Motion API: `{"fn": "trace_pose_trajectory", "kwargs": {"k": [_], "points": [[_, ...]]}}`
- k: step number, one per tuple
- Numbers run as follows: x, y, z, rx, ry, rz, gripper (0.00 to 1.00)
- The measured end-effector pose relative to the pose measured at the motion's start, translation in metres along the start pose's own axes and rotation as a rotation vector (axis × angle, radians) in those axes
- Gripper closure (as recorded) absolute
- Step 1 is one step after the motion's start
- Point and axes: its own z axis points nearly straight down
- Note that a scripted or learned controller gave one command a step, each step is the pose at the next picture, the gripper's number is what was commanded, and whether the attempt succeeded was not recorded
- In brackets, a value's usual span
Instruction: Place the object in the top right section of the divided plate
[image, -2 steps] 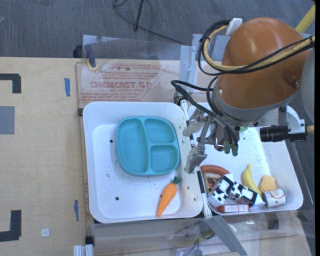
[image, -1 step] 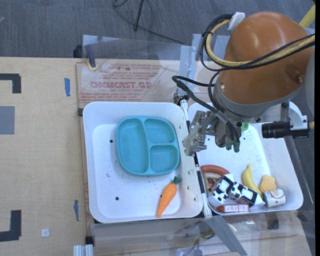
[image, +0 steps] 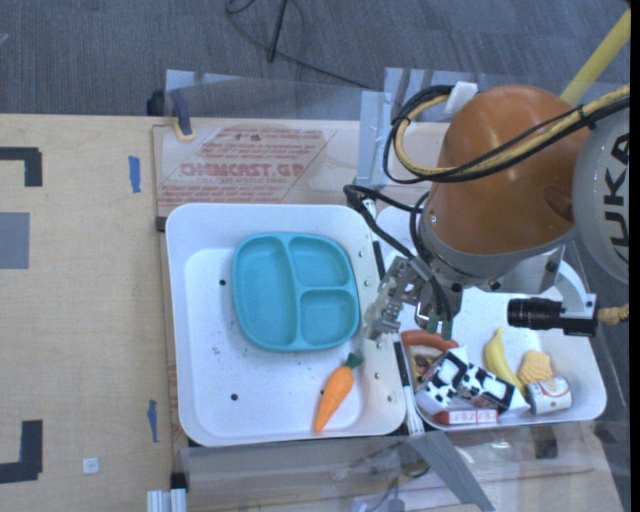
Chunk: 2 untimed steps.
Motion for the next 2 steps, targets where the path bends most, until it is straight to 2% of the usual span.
{"fn": "trace_pose_trajectory", "kwargs": {"k": [1, 2], "points": [[-0.001, 0.001, -0.011, -0.003, -0.004, 0.000, 1.00], [-0.024, -0.060, 0.023, 0.000, -0.001, -0.148, 1.00]]}}
